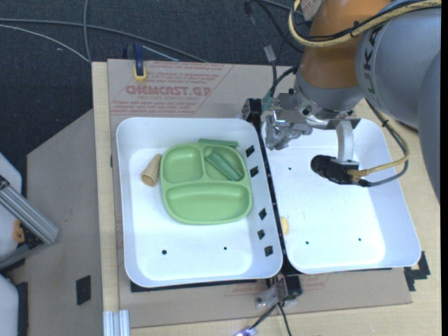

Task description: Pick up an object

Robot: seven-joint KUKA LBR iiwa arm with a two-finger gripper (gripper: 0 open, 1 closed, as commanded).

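The gripper (280, 135) hovers over the bins' divider, grip state unclear; next, reach left toward the green divided plate (205, 184).

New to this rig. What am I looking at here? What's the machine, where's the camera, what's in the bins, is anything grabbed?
One camera looks down at a slant on a bench with two shallow white bins. The grey arm with an orange band reaches in from the right; its claw hangs over the edge between the bins. The left bin holds a green divided plate with green pieces on it and a small tan cone beside it. The right bin has a small yellowish bit near its left wall. I cannot see anything between the fingers.
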